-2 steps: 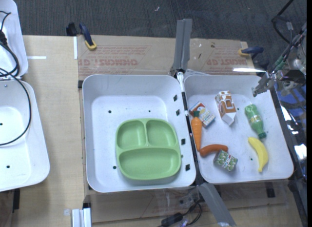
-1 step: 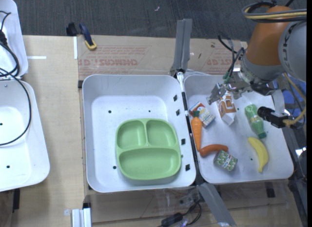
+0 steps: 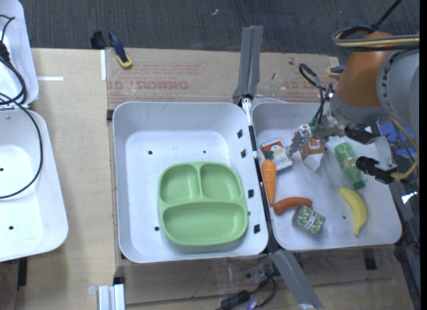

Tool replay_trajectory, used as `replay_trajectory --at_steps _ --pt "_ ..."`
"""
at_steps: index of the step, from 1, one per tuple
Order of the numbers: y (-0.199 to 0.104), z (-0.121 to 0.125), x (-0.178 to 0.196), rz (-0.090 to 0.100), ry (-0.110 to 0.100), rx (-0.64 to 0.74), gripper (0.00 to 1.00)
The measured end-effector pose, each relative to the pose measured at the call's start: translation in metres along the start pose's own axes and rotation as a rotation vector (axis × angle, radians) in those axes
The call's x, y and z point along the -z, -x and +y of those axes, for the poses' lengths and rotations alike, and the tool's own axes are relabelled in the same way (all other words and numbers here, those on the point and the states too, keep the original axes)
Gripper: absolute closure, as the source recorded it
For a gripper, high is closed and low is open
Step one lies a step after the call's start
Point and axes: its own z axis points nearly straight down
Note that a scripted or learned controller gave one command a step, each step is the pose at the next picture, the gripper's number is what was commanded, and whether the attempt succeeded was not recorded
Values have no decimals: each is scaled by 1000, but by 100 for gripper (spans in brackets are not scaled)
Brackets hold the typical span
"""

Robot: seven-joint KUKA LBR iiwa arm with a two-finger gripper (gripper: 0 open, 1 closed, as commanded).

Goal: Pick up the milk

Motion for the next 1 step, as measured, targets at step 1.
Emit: replay_trajectory --at_steps 1 --pt "2 1 11 -2 4 -4 100"
